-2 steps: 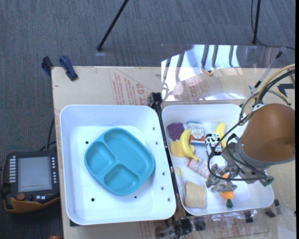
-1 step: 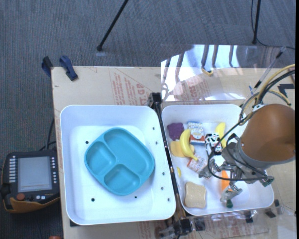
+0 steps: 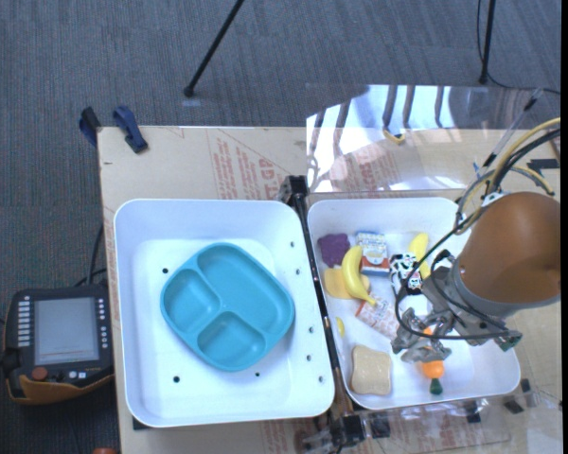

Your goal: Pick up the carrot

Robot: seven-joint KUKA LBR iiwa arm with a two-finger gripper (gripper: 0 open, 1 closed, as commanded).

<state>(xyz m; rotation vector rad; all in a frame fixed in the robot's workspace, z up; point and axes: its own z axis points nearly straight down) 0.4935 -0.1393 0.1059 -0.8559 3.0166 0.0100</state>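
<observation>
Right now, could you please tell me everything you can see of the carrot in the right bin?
The carrot shows as a small orange piece with a dab of green at its lower end, plastic-looking. It lies near the front of the right bin, right of the bread slice. The gripper sits directly over its upper part, hiding it, so its full shape and any contact cannot be judged.

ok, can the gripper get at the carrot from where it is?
Probably yes. The gripper hangs right over the carrot in the right bin, with nothing lying on it. The bread slice sits apart to the side; the bin wall is near.
</observation>
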